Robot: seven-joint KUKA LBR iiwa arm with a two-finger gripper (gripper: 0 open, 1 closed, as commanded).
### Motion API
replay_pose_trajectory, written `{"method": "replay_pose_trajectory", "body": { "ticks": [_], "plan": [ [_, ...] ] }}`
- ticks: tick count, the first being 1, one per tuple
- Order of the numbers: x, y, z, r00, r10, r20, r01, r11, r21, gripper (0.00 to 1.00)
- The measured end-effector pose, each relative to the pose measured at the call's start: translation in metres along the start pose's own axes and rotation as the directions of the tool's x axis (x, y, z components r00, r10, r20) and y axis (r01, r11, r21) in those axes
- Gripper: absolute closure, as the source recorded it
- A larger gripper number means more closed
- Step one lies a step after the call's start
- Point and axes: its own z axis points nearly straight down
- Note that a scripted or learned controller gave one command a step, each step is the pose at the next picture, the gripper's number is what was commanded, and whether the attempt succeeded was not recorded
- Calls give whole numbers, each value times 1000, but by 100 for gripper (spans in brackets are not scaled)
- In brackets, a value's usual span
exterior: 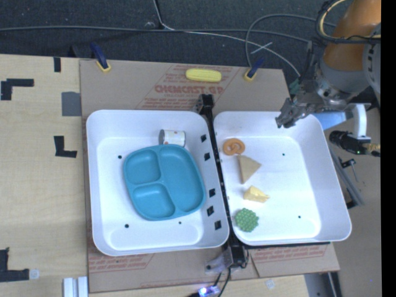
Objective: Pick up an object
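The right bin point(309, 184) holds several small items along its left side: an orange coiled pastry point(233, 146), a tan wedge point(249, 167), a small yellow piece point(255, 195) and a green bumpy ball point(246, 219). My gripper point(286, 117) hangs over the bin's far right corner, well to the right of these items, with nothing seen between its fingers. The left bin point(102, 184) contains a blue divided plate point(164, 181) and a small white-and-grey can point(172, 137) lying behind it.
A yellow banana-shaped toy point(203, 75) lies on the cardboard behind the bins. Black clips point(208, 104) join the bins along the centre line. Cables run above, and blue clamps point(100, 57) pin the cardboard's far edge.
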Motion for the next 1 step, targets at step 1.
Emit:
{"method": "replay_pose_trajectory", "body": {
  "ticks": [1],
  "plan": [
    [63, -2, 2, 1000, 0, 0, 0, 1000, 0, 100]
  ]
}}
